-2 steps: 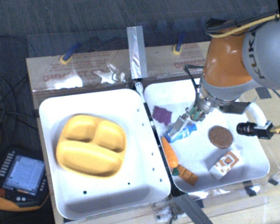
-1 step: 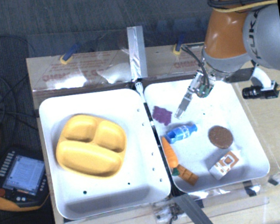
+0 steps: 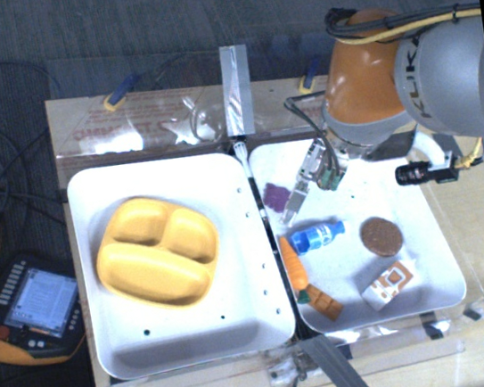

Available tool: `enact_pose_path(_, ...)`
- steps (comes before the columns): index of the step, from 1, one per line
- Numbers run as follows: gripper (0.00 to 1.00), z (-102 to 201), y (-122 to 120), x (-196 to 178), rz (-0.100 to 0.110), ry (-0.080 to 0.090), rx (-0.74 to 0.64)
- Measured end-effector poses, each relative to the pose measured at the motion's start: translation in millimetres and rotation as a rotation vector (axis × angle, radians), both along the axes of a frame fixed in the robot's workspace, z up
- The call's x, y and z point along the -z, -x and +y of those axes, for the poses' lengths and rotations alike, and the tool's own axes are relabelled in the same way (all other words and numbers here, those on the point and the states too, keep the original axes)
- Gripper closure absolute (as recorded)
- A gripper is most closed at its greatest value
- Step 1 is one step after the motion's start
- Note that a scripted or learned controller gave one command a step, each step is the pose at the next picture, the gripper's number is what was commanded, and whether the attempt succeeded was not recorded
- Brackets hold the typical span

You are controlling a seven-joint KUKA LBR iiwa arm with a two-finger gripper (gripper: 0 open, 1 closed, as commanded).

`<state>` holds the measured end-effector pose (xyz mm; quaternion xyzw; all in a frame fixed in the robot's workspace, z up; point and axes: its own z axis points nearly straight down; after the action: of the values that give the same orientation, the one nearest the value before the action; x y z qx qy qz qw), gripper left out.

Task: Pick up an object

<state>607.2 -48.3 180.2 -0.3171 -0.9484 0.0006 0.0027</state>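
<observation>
Objects for picking lie untouched, so the task looks barely begun. From the left: a large yellow moulded foam block [image 3: 155,250] fills the left white bin [image 3: 111,343]; in the right white bin [image 3: 445,288] sit a purple cube [image 3: 276,196], an orange plastic carrot [image 3: 294,266] and a blue bottle [image 3: 315,237]. The fingers [image 3: 299,192] hang just above the cube, seemingly near-closed, holding nothing.

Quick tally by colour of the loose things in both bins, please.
Yellow: 1, large yellow bun-shaped lump, left bin
Purple: 1, small purple block
Blue: 1, blue plastic bottle
Orange: 1, orange carrot
Brown: 2, round brown disc, small brown block
White: 1, white and brown box
Total: 7
</observation>
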Motion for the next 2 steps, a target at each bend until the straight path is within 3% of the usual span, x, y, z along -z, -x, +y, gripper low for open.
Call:
enact_pose_path(1,0.0,-13,27,-1,-0.001,0.001,-0.114)
enact_pose_path(2,0.0,-70,-29,92,-0.015,-0.003,0.004)
